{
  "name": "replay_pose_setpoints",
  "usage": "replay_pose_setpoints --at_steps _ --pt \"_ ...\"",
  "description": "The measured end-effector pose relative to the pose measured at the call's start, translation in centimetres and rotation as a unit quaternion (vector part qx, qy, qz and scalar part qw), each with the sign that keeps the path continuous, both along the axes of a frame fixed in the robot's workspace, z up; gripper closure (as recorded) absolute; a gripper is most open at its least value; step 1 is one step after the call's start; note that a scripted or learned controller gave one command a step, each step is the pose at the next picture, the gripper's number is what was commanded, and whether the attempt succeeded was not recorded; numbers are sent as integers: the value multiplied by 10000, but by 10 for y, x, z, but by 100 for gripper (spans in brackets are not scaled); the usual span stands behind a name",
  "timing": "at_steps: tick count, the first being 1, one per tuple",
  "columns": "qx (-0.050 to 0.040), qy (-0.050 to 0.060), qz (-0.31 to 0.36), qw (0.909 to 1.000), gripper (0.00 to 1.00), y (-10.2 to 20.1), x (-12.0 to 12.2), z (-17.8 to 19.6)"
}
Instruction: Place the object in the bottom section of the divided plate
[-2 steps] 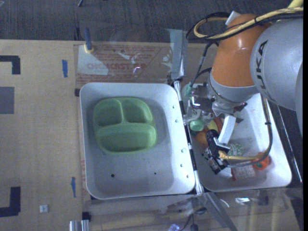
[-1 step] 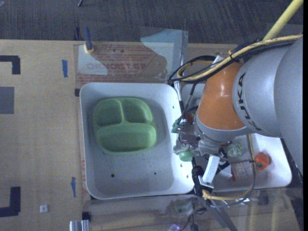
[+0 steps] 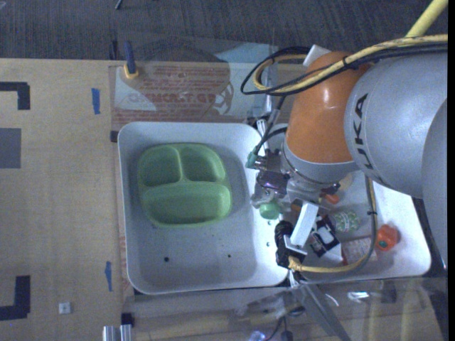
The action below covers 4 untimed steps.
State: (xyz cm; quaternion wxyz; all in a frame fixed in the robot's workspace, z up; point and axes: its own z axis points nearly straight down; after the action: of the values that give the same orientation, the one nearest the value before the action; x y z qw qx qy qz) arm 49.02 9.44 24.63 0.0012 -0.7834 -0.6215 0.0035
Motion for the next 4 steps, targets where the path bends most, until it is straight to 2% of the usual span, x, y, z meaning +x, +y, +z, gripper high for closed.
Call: replay_pose_setpoints --at_steps 1,2,3,4 --pt "-2 -2 -51 10000 100 0 37 5" --pt "-1 11 53 10000 100 -10 28 13" --pt "-5 -2 -278 9996 100 3 33 12" --pt "-3 18 -392 9992 100 -2 19 12"
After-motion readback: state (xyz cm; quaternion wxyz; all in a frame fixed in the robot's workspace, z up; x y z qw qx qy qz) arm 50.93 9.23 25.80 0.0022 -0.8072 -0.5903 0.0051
